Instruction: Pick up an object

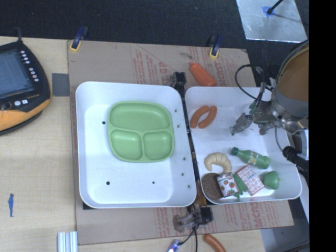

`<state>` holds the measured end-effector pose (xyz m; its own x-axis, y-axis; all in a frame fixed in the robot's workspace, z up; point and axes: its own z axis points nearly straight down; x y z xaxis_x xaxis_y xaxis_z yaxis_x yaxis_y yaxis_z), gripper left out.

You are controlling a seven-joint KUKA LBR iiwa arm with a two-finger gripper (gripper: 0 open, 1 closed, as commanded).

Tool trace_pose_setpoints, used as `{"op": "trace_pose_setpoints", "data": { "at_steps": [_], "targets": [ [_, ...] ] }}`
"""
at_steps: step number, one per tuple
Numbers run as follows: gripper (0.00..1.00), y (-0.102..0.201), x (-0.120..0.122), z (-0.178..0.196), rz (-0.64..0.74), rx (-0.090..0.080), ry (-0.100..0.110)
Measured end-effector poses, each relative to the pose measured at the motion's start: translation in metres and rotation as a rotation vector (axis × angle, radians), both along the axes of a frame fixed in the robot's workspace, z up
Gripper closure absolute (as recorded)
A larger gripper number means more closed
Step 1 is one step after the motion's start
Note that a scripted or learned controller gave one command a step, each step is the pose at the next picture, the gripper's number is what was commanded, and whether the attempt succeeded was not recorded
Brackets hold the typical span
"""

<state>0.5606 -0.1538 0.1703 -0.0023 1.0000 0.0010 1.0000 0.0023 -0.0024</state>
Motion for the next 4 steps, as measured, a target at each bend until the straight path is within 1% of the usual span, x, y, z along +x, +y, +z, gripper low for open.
{"op": "trace_pose_setpoints", "data": {
  "at_steps": [1,2,3,4],
  "targets": [
    [0.00,0.014,-0.029,-0.079,0.004,-0.002,0.001],
    [1.00,0.013,-0.028,-0.069,0.008,-0.004,0.002],
    [1.00,-0.003,0.034,0.013,0.001,-0.001,-0.001],
    [0.00,-0.003,0.033,0.012,0.002,-0.001,0.000]
  ]
}}
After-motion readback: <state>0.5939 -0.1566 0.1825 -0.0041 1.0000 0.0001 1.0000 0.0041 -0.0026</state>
